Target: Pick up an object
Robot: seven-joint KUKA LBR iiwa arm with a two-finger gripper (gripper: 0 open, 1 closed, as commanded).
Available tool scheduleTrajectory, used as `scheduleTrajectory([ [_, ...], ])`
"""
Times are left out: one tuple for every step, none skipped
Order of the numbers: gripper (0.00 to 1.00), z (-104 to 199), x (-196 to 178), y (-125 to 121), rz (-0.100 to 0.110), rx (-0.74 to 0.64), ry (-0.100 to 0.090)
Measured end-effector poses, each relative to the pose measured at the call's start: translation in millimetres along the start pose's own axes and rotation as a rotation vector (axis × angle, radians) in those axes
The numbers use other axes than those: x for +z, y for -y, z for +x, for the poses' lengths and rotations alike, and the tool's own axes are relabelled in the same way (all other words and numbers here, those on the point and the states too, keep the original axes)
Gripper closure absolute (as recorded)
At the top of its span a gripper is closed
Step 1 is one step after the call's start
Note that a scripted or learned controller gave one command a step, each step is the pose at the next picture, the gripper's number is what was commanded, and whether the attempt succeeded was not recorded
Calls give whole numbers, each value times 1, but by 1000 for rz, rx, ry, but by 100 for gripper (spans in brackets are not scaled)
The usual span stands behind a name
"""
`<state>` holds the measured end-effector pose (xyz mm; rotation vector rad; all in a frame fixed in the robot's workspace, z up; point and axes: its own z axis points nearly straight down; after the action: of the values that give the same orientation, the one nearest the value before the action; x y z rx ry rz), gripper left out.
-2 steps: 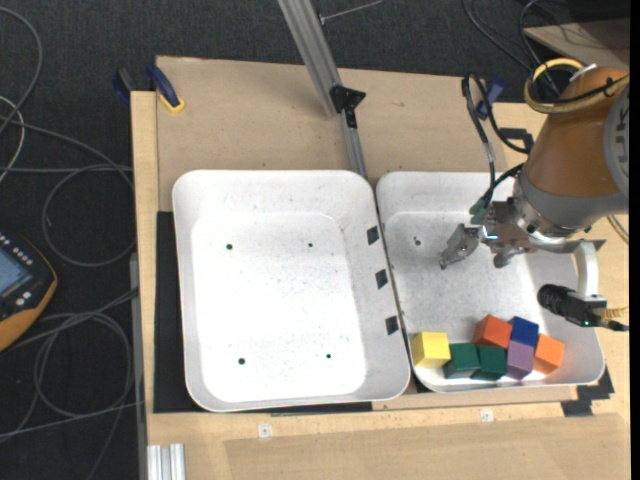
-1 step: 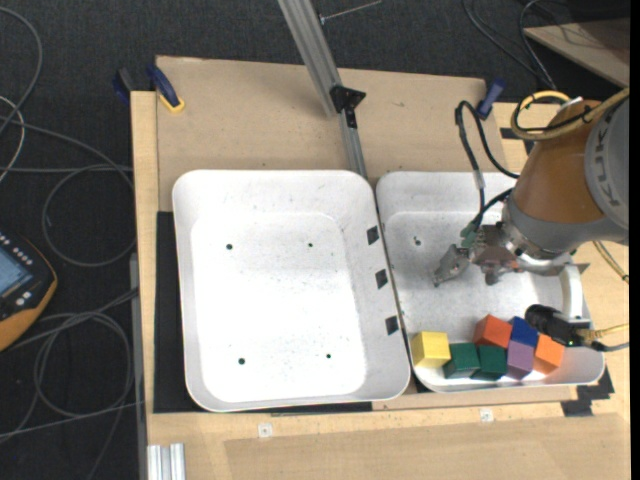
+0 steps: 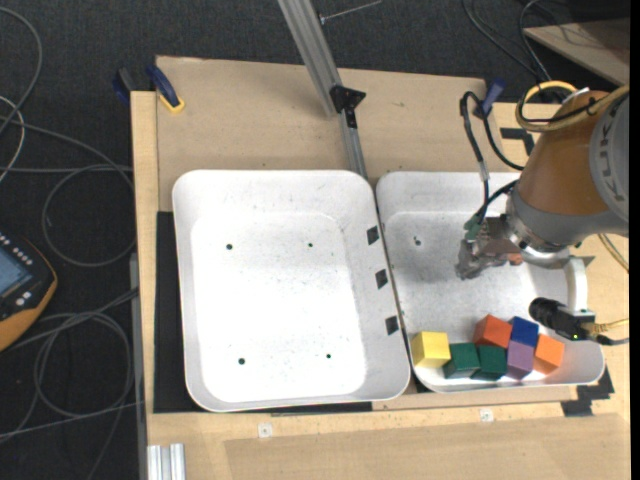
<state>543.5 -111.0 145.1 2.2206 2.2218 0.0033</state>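
Note:
Several coloured blocks lie along the near edge of the right bin (image 3: 440, 208): a yellow block (image 3: 432, 348), a green block (image 3: 463, 359), an orange block (image 3: 493, 330), a blue block (image 3: 524, 330), a purple block (image 3: 521, 356) and another orange block (image 3: 549, 351). My gripper (image 3: 474, 260) hangs over the middle of the right bin, above and behind the blocks, pointing down. Nothing shows between its fingers. The grey and orange arm covers the bin's right side.
The left bin (image 3: 275, 288) sits beside the right one, with small black clips along the shared rim. A metal pole (image 3: 320, 58) slants up from behind the bins. Cables trail over the arm and the bench's right edge.

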Motion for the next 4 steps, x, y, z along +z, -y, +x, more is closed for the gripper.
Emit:
scheduleTrajectory([
  [100,-4,-63,1,-7,-1,3],
  [100,2,-126,0,-8,-2,3],
  [100,3,-134,-1,-2,-1,2],
  [100,56,-135,11,3,-6,-1],
])
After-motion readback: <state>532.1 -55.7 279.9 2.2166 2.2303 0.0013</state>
